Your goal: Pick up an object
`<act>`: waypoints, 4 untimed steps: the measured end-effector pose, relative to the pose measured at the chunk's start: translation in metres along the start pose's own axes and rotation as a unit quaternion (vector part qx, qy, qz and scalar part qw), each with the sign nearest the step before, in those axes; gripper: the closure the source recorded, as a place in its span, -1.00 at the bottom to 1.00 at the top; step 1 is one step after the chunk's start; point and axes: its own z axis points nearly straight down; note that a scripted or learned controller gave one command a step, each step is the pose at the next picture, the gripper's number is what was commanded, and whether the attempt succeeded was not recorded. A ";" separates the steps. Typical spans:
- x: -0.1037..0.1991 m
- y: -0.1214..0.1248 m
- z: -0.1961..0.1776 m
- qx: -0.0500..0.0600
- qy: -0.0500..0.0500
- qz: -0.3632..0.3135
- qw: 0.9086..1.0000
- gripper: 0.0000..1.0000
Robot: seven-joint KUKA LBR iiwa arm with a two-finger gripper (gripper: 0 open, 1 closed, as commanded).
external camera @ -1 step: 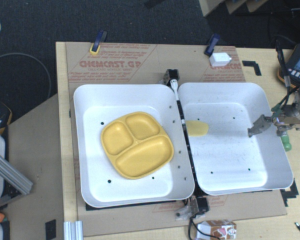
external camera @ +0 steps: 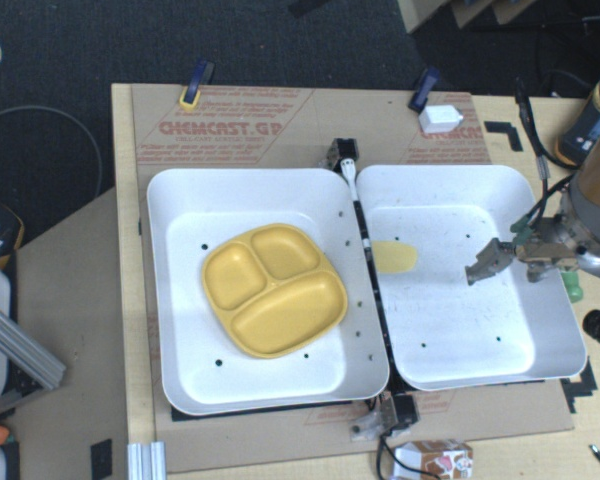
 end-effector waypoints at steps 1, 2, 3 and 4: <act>0.091 0.002 -0.047 -0.004 -0.001 -0.002 1.000 -1.00; 0.086 0.002 -0.055 -0.003 -0.002 0.002 1.000 1.00; 0.226 0.002 -0.062 -0.002 0.000 -0.005 1.000 1.00; 0.235 0.003 -0.186 -0.008 0.000 0.001 1.000 1.00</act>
